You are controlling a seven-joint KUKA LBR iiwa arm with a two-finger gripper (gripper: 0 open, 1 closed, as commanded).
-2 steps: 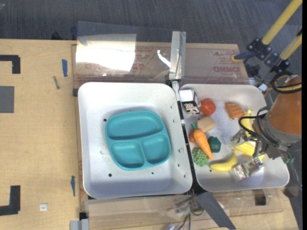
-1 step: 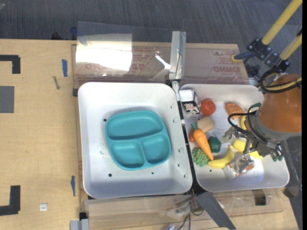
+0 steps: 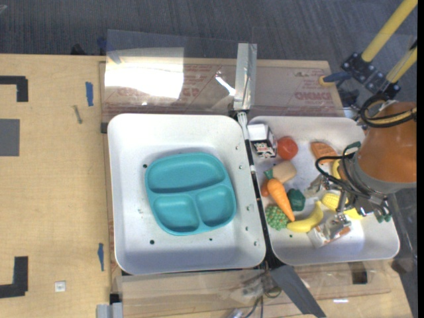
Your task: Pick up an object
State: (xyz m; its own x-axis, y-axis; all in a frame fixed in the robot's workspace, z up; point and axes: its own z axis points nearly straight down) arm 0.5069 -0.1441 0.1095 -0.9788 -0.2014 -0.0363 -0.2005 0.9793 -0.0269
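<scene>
You look down from one fixed camera above the table (image 3: 53,177), slanted, taking in both white bins (image 3: 126,144) whole from moderate height; the arm (image 3: 391,151) enters from the right.

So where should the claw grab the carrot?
Probably around the thick orange middle of the carrot, coming straight down from above. It lies flat and slanted in the right bin, so the claw should close across its narrow width. The banana and broccoli crowd its thin tip.
</scene>
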